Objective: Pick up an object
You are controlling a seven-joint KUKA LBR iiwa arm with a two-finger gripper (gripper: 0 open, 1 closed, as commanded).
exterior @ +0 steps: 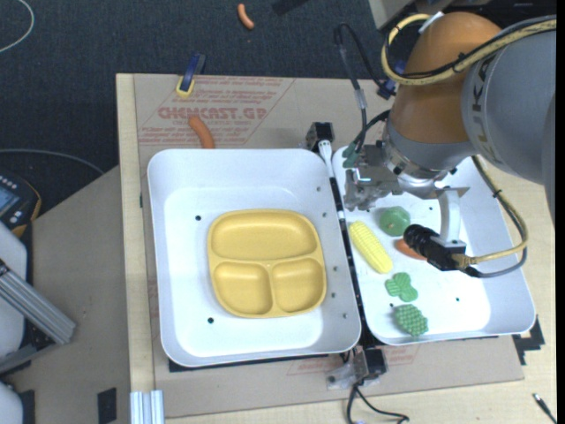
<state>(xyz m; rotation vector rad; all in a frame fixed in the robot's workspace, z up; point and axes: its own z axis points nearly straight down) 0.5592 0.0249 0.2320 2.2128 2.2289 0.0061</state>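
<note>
The right bin (494, 307) holds several toy foods: a yellow corn cob (371, 246), a pale green piece (394, 220), an orange-red piece (408, 247) partly hidden by a black fitting, a small green leafy piece (401, 285) and a green broccoli-like piece (410, 320). My gripper (360, 191) hangs over the bin's upper left part, just above the corn cob and left of the pale green piece. The arm's grey and orange wrist hides most of it.
The left bin (177, 201) carries a yellow three-compartment plate (265, 261). A divider rail (340, 228) runs between the bins. On the cardboard behind lie an orange sausage (202, 132) and a blue-yellow clip (188, 75). A cable (494, 259) loops over the right bin.
</note>
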